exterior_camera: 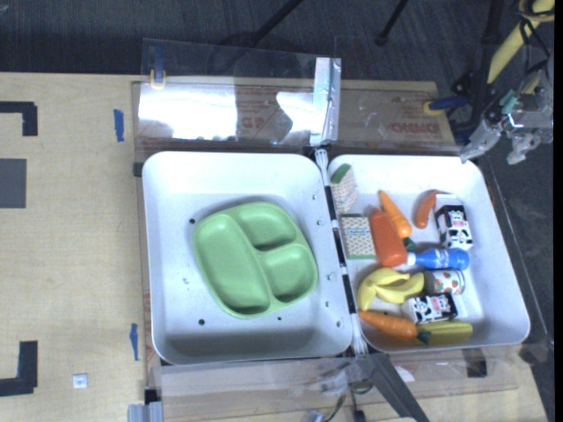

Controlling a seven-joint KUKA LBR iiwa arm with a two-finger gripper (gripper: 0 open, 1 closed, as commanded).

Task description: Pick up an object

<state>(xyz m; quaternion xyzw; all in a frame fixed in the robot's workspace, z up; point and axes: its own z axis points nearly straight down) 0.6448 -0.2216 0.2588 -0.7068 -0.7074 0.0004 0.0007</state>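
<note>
The right bin (501, 262) holds a heap of toy groceries. Among them are an orange bottle (386, 239), a carrot (395, 214), a small orange pepper (425, 207), a cow-print carton (454, 226), a blue bottle (442, 258), a red-and-white can (444, 282) and a yellow banana (390, 288). A second carrot (388, 325), another cow-print carton (433, 308) and a yellow-green piece (446, 331) lie along the near wall. My gripper (500, 135) hangs outside the bin, just past its far right corner, small and blurred against dark cabling.
The left bin (167, 236) carries a green divided plate (254, 258). Two patterned sachets (354, 233) lie by the divider between the bins. A clear plastic panel (237, 104) stands behind the left bin. Wooden bench extends to the left.
</note>
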